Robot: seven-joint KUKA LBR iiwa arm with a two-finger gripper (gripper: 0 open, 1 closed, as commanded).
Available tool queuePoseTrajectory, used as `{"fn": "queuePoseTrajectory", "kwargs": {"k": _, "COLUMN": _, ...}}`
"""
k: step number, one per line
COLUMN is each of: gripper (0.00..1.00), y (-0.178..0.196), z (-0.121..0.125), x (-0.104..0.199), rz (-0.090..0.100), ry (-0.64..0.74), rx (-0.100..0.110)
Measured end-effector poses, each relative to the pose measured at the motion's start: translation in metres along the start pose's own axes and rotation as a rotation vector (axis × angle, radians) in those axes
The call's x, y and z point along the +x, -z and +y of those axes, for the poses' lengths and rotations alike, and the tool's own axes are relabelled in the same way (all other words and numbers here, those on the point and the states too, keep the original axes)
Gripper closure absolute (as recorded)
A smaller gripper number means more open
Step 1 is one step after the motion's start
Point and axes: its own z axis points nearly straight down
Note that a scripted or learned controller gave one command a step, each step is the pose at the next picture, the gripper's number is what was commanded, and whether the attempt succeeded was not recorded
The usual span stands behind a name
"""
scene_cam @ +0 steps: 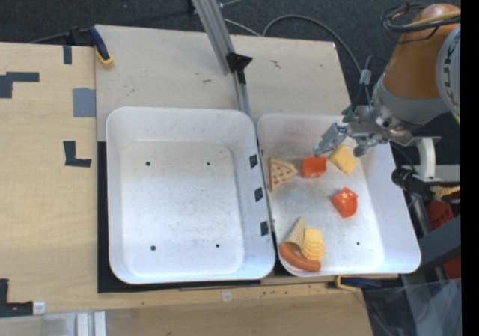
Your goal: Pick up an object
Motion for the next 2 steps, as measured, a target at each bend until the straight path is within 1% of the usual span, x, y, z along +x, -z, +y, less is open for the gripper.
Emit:
{"fn": "queuePoseTrajectory", "kwargs": {"k": 1, "gripper": 0.0, "y": 0.0, "z": 0.0, "x": 0.0, "rz": 0.0, "ry": 0.0, "rx": 0.0}}
{"fn": "queuePoseTrajectory", "kwargs": {"k": 2, "gripper": 0.0, "y": -0.064, "z": -0.001, "x": 0.004, "rz": 0.0, "ry": -0.001, "rx": 0.007}}
